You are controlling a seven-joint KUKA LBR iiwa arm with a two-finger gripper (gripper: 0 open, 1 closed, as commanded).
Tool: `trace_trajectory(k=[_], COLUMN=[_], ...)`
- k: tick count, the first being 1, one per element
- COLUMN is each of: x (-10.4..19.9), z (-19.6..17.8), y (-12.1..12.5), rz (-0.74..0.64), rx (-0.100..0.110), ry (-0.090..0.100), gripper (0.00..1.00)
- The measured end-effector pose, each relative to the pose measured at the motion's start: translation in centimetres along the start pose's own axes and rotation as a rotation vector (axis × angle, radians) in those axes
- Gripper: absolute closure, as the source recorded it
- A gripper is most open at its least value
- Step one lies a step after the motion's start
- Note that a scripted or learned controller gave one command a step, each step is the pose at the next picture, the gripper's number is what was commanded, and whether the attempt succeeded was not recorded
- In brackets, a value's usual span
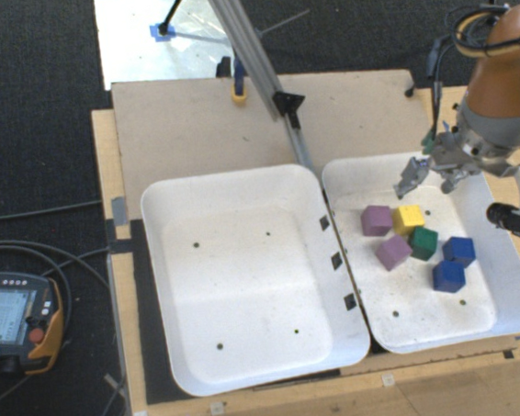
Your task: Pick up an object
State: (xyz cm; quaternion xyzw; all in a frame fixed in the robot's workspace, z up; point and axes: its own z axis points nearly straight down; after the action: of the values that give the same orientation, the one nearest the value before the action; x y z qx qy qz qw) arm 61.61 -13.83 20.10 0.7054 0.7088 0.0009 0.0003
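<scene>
Six cubes are lying clustered in the right bin [507,315]: two purple cubes [377,220] [394,252], one yellow cube [410,217], one green cube [424,243] and two blue cubes [459,250] [448,276]. The left bin [171,286] is sitting beside it on the tabletop [196,126], their rims meeting along the middle. The gripper [415,175] is hanging over the far part of the right bin, near the yellow cube and the upper purple cube but apart from both; nothing is showing between its fingers, and whether they are spread or pressed together cannot be told at this size. No pick is yet made. In my judgement, the main risk is crowding: the yellow, green and both purple cubes are touching or nearly touching, so a finger coming down on the cluster is likely to land on a neighbour's top or wedge between two faces, pushing cubes aside rather than closing round one. The cubes are also sitting at differing angles, so a gripper not turned to match flat faces may be squeezing on corners and letting the cube twist out. A descent too near the far wall may be fouling the rim. The two blue cubes, sitting slightly apart from the rest though touching each other, are appearing the easier targets.
</scene>
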Motion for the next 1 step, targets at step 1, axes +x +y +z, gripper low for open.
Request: trace_trajectory(k=[1], x=[1.99], z=[7.62], y=[-0.73], rz=[0.001], rx=[-0.014], ry=[-0.004], gripper=[0.0])
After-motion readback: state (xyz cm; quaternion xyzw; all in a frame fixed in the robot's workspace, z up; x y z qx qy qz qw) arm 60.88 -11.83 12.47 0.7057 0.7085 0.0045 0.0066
